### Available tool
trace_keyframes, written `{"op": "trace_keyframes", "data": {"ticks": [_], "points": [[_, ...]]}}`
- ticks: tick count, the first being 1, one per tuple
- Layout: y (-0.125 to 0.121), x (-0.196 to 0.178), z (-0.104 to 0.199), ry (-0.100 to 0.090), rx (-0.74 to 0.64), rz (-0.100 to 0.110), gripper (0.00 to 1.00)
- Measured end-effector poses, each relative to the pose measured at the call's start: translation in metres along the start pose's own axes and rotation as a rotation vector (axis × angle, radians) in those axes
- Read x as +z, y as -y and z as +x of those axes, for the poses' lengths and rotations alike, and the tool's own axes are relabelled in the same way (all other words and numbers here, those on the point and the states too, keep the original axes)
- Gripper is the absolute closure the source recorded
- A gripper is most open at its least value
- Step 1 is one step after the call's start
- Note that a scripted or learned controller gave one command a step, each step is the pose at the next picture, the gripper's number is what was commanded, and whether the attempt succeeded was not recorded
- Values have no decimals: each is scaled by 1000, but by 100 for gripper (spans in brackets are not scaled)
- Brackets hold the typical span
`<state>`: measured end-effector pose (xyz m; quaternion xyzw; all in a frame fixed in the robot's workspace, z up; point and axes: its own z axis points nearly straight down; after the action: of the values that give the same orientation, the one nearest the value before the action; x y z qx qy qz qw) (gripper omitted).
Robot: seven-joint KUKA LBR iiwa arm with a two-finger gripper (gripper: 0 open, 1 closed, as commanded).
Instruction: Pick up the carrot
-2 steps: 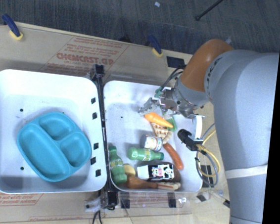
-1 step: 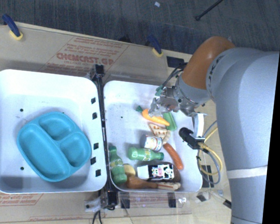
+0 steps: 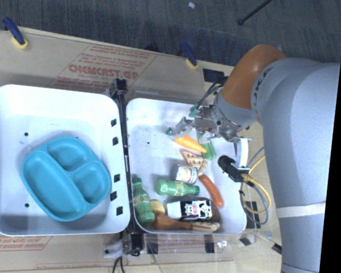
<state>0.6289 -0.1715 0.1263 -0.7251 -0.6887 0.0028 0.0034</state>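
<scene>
Camera view, overhead slant. Landmark: carrot, orange w/ green top at its right end, lying roughly level in upper-middle of right bin.

Gripper: just above carrot, at end of grey arm w/ orange band, reaching in from right. Metal parts and cables crowd the wrist; cannot tell how wide the claw stands, nor whether it has hold of anything. Carrot appears to lie on bin floor, just below the claw; contact cannot be judged.

Items below carrot, same bin:
- small tan/brown box-like item, just below, touching or nearly so.
- small can, below that.
- red-orange sausage-shaped toy, below-right, slanted.
- green bottle, lying on side, below can.
- black-and-white carton, further below.
- brown wooden utensil-like piece, along bottom wall.
- green veg toys, below-left, by the divider.

Left bin: well left of carrot; holds teal divided plate, three compartments.

Both bins sit on a cardboard sheet w/ red print; blue clamps at its top edge.
</scene>
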Motion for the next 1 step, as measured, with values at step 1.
{"op": "trace_keyframes", "data": {"ticks": [1], "points": [[-10,24,13,14,48,-24,0]]}}
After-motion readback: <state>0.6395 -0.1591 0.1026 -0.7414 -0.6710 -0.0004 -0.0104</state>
